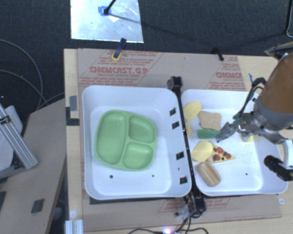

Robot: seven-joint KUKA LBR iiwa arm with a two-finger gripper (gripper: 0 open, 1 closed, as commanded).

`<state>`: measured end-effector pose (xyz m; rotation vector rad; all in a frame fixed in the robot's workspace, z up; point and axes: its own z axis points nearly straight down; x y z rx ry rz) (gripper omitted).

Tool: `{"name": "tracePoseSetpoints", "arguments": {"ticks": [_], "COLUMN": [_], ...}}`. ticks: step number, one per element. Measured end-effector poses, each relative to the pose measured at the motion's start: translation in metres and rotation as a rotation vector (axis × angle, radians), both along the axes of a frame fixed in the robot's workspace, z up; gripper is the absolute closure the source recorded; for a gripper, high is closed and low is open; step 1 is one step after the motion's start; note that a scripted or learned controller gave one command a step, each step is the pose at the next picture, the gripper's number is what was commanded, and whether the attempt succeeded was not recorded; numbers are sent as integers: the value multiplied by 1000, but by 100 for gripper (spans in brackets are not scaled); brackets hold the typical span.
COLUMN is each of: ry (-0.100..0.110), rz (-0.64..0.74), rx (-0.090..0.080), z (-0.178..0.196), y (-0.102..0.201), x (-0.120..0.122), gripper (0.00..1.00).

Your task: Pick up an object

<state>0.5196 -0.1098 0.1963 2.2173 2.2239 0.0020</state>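
Green, a short stick-shaped piece (208,133) lies in the right bin (256,182), just at 9 o'clock of the gripper (227,131), and is judged the likeliest target; nothing sits between the fingers, which appear slightly parted, though the spread is hard to read from this angle. To do the grasp well, the tool should probably centre over the stick and descend straight, avoiding the toast slice (210,120) just at 12 o'clock of it. Other contents of that bin: a pale yellow piece (192,110) at 11 o'clock, a lemon-like piece (202,151) and pizza slice (221,154) at 6 o'clock, and a hot-dog bun (208,173) beyond. The left bin (95,99) holds a green divided plate (125,140), its three compartments bare.
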Motion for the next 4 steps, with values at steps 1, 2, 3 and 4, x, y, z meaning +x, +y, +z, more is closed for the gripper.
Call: {"name": "tracePoseSetpoints", "arguments": {"ticks": [1,2,3,4], "ry": [-3,-7,-3,0], "rz": [-2,-2,7,-1], "rx": [-2,0,3,0], "z": [-100,-89,-3,-7], "y": [20,21,85,81], "x": [9,11,-34,-33], "gripper": [0,100,100,0]}}
